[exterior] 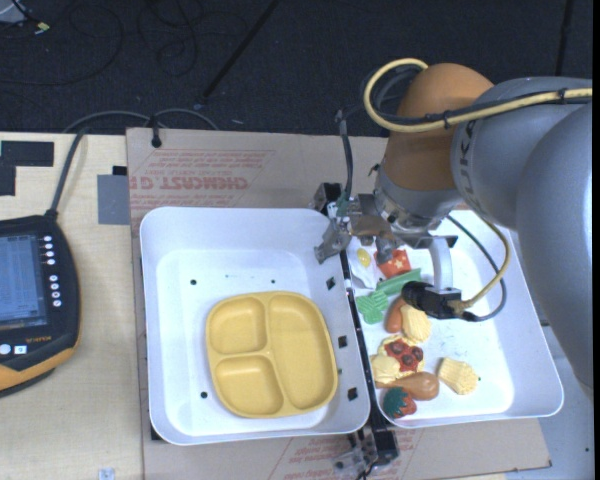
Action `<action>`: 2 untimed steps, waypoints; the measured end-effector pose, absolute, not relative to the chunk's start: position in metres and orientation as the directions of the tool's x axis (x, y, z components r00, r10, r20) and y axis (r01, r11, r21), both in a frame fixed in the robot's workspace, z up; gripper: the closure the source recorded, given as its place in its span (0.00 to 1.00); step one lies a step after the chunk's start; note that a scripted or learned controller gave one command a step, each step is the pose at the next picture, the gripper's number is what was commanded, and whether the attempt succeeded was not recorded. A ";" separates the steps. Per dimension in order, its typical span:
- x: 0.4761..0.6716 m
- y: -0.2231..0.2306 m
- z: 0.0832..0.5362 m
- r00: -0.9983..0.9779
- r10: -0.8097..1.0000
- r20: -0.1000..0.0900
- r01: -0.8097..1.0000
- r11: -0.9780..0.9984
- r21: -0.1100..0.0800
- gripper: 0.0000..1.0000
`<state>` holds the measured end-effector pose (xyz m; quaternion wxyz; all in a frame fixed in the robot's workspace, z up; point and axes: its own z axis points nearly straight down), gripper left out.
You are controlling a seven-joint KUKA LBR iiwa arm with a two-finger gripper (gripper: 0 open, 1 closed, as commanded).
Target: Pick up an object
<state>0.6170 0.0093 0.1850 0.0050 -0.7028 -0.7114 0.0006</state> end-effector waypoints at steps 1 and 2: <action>0.569 0.077 0.211 -0.007 1.000 0.004 1.000 0.007 -0.006 0.00; 0.571 0.072 0.219 -0.001 1.000 0.001 1.000 0.001 -0.009 1.00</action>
